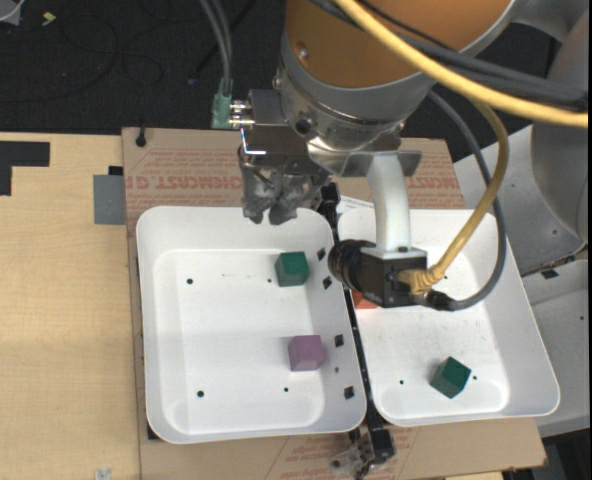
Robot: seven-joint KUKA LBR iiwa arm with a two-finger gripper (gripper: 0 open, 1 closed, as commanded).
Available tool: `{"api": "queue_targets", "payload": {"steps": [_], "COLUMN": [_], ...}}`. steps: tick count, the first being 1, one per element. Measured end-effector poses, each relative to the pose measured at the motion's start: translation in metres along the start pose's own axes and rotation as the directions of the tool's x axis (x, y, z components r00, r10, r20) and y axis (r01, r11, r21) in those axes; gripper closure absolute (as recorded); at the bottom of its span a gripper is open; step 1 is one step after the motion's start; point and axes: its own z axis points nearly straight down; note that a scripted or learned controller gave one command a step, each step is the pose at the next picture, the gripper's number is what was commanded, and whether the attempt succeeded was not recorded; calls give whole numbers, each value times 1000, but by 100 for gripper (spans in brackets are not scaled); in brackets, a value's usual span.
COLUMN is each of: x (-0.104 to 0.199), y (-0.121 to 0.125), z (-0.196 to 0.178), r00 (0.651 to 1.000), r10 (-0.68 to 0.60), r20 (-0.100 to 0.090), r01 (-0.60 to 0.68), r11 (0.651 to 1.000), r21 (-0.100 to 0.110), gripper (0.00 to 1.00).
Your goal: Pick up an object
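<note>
From above, the gripper [276,203] hangs over the far wall of the left bin [166,258], nothing seen between its fingers; whether they are spread or pressed together I cannot tell. The green cube [292,269] sits in that bin just nearer the camera than the gripper, so the coming move is likely a short drop toward it. The purple cube [306,353] lies further beyond it. A second green block [451,377] rests in the right bin [516,388].

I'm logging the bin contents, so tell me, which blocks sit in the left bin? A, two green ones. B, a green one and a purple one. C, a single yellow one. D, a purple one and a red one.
B: the left bin holds a green block near its back and a purple block nearer the front.
</note>
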Motion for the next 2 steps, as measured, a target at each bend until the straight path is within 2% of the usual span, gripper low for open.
{"api": "queue_targets", "payload": {"steps": [2], "x": [-5], "y": [0], "z": [0], "r00": [1000], "r10": [7], "r20": [0], "r01": [-7], "r11": [1000], "r21": [1], "gripper": [100]}}
